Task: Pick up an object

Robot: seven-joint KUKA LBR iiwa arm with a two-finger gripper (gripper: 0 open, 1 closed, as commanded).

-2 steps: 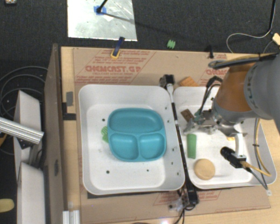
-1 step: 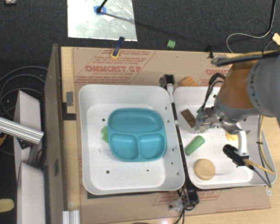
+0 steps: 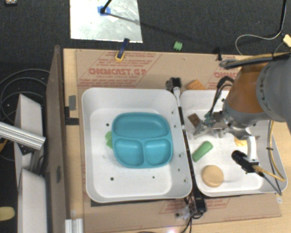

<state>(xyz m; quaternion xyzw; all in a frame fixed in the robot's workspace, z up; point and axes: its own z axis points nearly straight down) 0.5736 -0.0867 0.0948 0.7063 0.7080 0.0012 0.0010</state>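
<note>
- Bench [image 3: 136, 67]: brown board with red lettering, carrying 2 shallow white bins side by side; dark floor all round, loose cables off to the left.
- Left bin [image 3: 94, 178]: largely taken up by a blue divided tray [image 3: 141, 139], with a green scrap [image 3: 108, 139] peeking from under its left edge.
- Right bin [image 3: 233, 186]: entered from the right by the arm [image 3: 262, 91].
- Gripper [image 3: 209, 126]: low over the right bin's upper half, near the dividing wall; open or closed, cannot tell from this angle.
- Green cylinder [image 3: 202, 150]: probably the handiest pick. Just below the gripper in the view and slightly left, long axis slanting from lower left to upper right, bare bin floor on both flanks.
- Tan round piece [image 3: 213, 175]: closer to the front wall, apart from the cylinder.
- Brown block [image 3: 193, 118]: just left of the gripper, near the dividing wall.
</note>
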